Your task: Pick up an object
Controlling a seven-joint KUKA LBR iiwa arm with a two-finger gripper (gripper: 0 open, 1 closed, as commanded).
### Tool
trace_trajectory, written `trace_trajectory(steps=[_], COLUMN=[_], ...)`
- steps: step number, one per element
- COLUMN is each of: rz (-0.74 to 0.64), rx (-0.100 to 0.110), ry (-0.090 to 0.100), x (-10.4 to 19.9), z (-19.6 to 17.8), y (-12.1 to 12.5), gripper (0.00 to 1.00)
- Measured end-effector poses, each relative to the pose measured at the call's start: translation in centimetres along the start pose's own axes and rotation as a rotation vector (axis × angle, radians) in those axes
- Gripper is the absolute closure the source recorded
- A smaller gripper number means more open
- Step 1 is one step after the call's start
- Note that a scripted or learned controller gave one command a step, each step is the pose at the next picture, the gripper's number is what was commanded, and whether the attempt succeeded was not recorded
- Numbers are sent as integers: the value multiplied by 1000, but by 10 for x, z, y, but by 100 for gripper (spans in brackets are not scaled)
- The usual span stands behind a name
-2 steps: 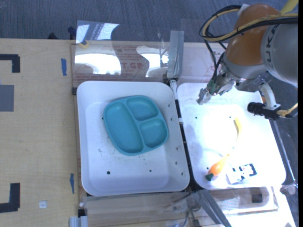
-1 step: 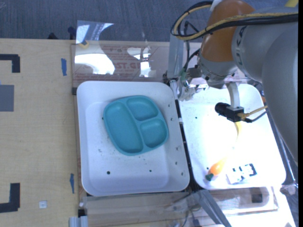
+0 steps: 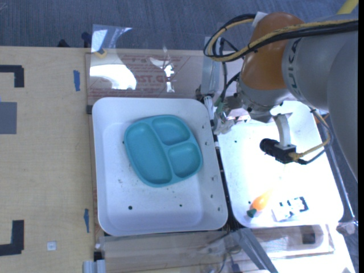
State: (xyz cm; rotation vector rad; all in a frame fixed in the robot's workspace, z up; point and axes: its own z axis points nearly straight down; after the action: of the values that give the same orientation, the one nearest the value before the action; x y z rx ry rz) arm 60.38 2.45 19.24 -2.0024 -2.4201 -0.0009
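Two bins: left bin [image 3: 114, 201] holds a blue plate [image 3: 164, 150], right bin [image 3: 250, 164] an orange toy [image 3: 259, 203]; gripper [image 3: 225, 118] state cannot be told.

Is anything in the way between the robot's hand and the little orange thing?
Nothing visible. The gripper hangs at the right bin's top left corner; the orange toy lies near its bottom edge, with bare white floor between them.

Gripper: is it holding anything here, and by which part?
Cannot be told: the wrist covers the gripper over the right bin's far left corner. The orange toy lies untouched near that bin's front edge.
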Motion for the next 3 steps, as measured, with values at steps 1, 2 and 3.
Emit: trace_trajectory(steps=[1, 2, 3], rz=[-36, -404, -138], rx=[2, -6, 0], ry=[0, -4, -1], x=[4, -30, -9], z=[8, -30, 9], y=[-28, -33, 9], gripper=[100, 100, 100])
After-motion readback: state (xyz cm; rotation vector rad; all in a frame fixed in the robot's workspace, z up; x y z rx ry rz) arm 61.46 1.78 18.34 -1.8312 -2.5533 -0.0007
